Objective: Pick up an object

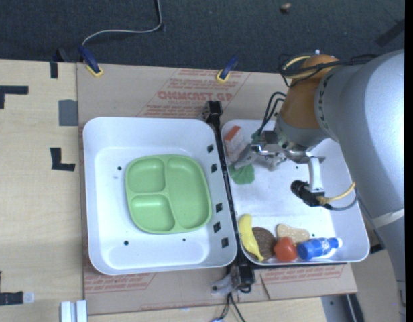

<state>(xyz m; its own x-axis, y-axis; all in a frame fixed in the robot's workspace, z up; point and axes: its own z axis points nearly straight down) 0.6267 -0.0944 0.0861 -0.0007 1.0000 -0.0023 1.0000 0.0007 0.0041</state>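
A small green object (244, 174) is lying in the right-hand bin (347, 200), close against the divider between the two bins and in the upper half of that bin. It is being approached from above and slightly to its right by the gripper (250, 154), whose tip is seen just above the green object, near or perhaps touching it; contact cannot be settled from this angle. The object is rounded, with no clear long axis, so the turn of the wrist is judged to matter little. Whether the gripper is open or closed cannot be told, and nothing is seen being held.

A small red and white item (233, 137) is lying just beyond the gripper, toward the bin's far corner. Along the near wall a banana (248, 235), a brown piece (263, 237), a tomato (284, 249), a tan piece (292, 233) and a blue bottle (316, 247) are lying well apart from the gripper. A green divided plate (169, 194) is resting in the left bin (102, 180). The short drop toward the divider is judged to be the deciding move.
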